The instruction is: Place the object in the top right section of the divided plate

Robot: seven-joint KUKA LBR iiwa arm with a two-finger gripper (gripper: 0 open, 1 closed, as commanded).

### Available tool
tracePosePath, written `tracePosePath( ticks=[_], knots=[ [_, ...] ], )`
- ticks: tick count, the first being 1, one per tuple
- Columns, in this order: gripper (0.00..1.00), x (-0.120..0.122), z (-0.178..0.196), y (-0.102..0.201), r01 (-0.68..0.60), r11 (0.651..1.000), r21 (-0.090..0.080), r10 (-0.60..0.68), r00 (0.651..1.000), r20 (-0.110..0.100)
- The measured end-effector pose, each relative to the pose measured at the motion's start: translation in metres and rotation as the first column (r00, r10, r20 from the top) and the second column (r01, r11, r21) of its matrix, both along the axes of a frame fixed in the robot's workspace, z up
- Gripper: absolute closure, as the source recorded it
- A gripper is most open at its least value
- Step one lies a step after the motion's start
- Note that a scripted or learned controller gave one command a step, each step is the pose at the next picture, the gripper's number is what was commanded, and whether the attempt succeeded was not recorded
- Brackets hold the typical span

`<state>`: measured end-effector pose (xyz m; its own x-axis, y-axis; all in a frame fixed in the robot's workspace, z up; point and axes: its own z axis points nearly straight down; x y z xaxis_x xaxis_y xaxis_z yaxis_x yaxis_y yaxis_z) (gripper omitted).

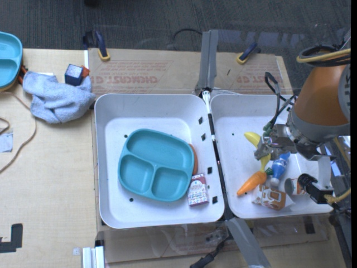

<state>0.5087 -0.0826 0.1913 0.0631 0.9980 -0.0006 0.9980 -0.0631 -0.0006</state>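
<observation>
Two shallow white bins sit side by side on the table (pixel 50 166). Around them, toward the upper left of the frame, lie a crumpled grey cloth (pixel 58 98), a small blue cube (pixel 73 73) just above it, and part of a second teal dish (pixel 8 57) at the left edge. A thin cord (pixel 25 133) loops across the wood on the left. Clamps (pixel 100 46) grip the cardboard sheet (pixel 150 74) behind the bins.

In the left bin (pixel 111 205), a teal divided plate (pixel 156 164) lies flat near the middle, its sections bare. An orange-brown edge (pixel 194 158) peeks out from under its right rim, and a small red-and-white carton (pixel 198 190) lies just beside its lower right corner.

In the right bin (pixel 234 149) a cluster of things gathers toward the right: a yellow banana-like piece (pixel 252 138), a blue bottle (pixel 279 166), an orange toy carrot (pixel 251 183) and a small brown-and-white box (pixel 270 197). The hand (pixel 268 148) hangs over this cluster at the right of the frame, low above the yellow piece and the bottle; whether its fingers are apart or together cannot be told, since the wrist and cables hide them. Nothing is seen held between them.
</observation>
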Motion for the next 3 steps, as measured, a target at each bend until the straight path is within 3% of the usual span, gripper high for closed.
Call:
tracePosePath(
  ticks=[1, 2, 3],
  knots=[
    [1.00, 0.020, 0.028, 0.084, -0.039, 0.999, 0.000, 0.039, 0.999, -0.001],
    [1.00, 0.071, -0.001, 0.149, -0.105, 0.994, -0.001, 0.105, 0.994, -0.003],
    [1.00, 0.132, -0.005, 0.233, -0.224, 0.974, -0.002, 0.224, 0.974, -0.002]
  ],
)
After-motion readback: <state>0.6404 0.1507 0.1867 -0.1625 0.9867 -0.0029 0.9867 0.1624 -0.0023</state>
